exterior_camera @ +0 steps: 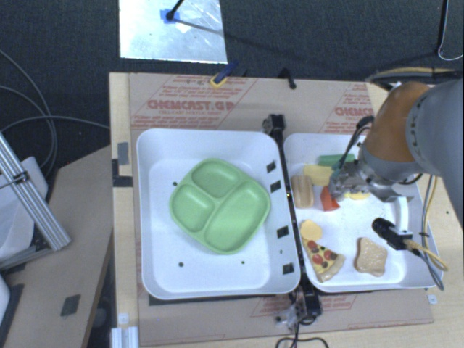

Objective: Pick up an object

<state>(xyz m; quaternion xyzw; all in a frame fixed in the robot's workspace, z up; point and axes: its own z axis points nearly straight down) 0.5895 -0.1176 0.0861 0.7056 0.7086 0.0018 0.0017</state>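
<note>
Dark flooring surrounds a pale bench [80, 194] topped with a printed cardboard sheet [188, 104]; a shiny foil square [170, 20] lies on the floor beyond the far edge.

Item 1: left bin [156, 267], white and shallow. It holds one green plate [220, 205] with three compartments, lying flat at the bin's centre.

Item 2: right bin [348, 227], white and shallow, touching the left bin along a shared edge. Contents:
- bread roll [301, 192], against the bin's left edge, about midway along it.
- yellow block [316, 174], just beyond the roll, toward the far edge.
- green piece [330, 160], near the far edge, partly hidden by the robot.
- red piece [330, 200], just beside the roll, directly under the tool.
- yellow disc [311, 230], near the left edge, between the roll and the pizza.
- pizza slice [324, 259], at the near left corner.
- toast [371, 257], along the near edge, apart from the pizza.

Item 3: grey arm [428, 136] with an orange band, reaching over the right bin's right edge. Its gripper [339, 183] hangs low over the red piece, close to or touching it. Whether it is released or clenched, I cannot tell from here.
</note>
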